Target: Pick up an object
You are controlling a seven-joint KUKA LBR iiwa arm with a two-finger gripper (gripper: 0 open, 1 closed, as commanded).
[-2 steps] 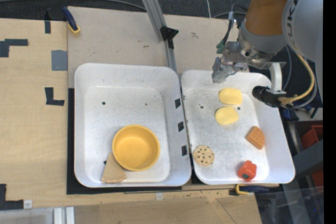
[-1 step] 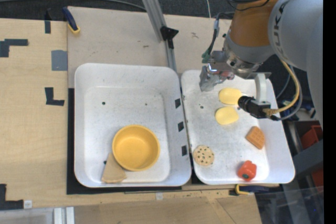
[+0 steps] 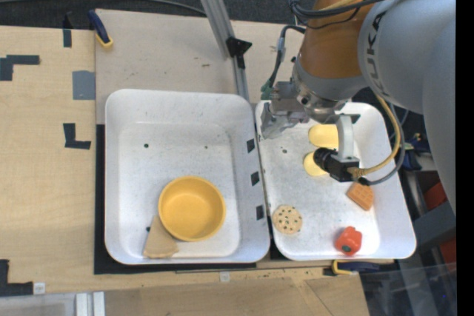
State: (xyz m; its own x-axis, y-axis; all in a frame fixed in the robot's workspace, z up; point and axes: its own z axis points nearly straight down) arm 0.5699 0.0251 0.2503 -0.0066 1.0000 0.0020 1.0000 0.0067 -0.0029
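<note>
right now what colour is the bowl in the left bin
Yellow. The bowl shows best in the camera view, sitting near the front of the left bin.

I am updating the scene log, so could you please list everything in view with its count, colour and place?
bins: two, white, side by side on the bench
bowl: one, yellow, near part of the left bin
wedge-shaped piece: one, tan, partly under the bowl
cookie: one, tan with dark chips, near part of the right bin
pepper-like toy: one, red-orange, near corner of the right bin
waffle-like square: one, orange-brown, right bin
pieces: yellow, right bin, partly hidden by the arm; count unclear
clamp: one, blue and yellow, far left of the bench
arm: one, grey and orange, over the right bin
</note>
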